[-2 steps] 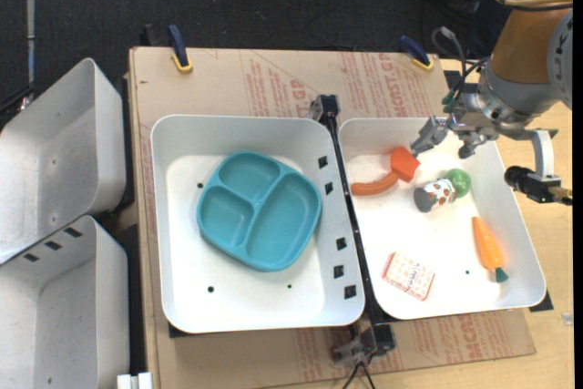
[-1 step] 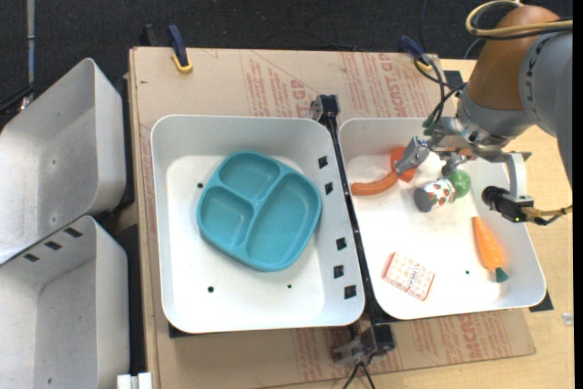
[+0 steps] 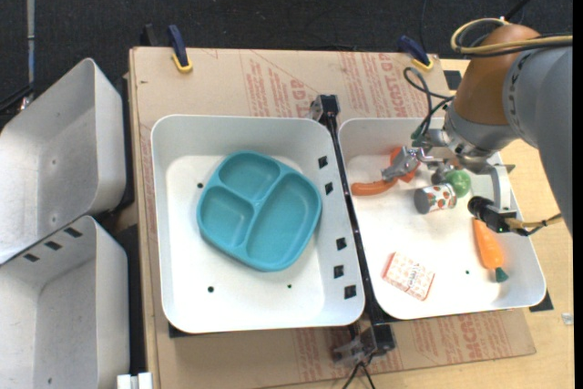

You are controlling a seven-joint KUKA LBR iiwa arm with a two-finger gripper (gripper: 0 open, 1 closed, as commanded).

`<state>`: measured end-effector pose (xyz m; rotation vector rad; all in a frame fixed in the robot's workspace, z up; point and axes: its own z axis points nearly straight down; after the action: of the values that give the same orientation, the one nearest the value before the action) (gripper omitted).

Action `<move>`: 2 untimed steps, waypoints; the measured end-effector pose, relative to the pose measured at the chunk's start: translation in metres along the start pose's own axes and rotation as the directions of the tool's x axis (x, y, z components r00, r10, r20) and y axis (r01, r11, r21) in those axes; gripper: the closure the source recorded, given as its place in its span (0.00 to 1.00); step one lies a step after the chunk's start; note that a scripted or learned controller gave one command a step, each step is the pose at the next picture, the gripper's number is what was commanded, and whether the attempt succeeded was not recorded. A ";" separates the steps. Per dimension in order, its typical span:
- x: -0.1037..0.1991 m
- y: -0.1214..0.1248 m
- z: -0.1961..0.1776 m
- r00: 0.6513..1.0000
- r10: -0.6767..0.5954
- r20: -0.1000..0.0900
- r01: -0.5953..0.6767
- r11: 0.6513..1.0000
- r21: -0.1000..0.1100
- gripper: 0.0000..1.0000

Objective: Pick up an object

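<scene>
Two bins; fingers (image 3: 428,161) low in the right bin (image 3: 528,287), spread unclear, near a small can (image 3: 435,198)

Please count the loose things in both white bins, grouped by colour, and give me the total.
Teal: 1, the divided plate in the left bin
Orange: 2, the carrot toy and a curved orange piece in the right bin
Orange-and-white: 1, the small packet
Green: 1, a round toy
Grey-and-white: 1, a small cylinder
Total: 6

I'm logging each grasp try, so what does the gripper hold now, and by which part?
It cannot be told. The gripper hangs low in the right bin by the orange curved piece, but nothing visibly sits in it.
</scene>
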<state>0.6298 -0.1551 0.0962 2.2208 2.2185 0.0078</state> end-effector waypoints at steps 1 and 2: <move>0.000 0.003 -0.014 1.000 -0.002 0.004 0.002 1.000 -0.011 1.00; 0.007 0.002 -0.075 1.000 -0.005 0.003 0.005 1.000 -0.001 1.00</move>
<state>0.6309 -0.1484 0.1714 2.2128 2.2218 0.0056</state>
